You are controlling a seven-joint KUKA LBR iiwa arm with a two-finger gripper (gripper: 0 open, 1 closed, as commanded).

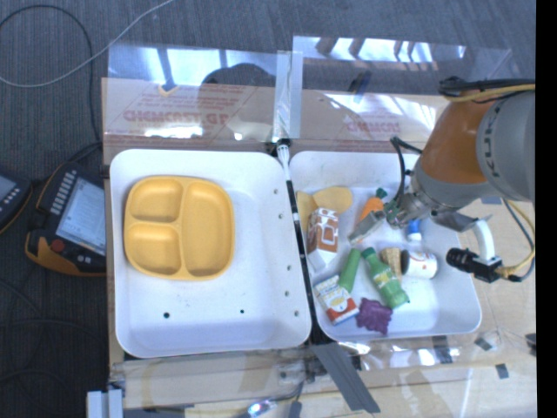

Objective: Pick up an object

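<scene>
You are looking at a yellow divided plate [180,226] lying in the left bin [209,320]. In the right bin [452,312] toys are crowding together: a brown carton [324,230], a green bottle [385,278], a purple grape bunch [374,316]. The gripper [376,220] is hovering over them near an orange carrot [372,207].

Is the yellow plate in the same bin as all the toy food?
No, the yellow plate lies alone in the left bin, while the toy food is piled in the right bin.
</scene>
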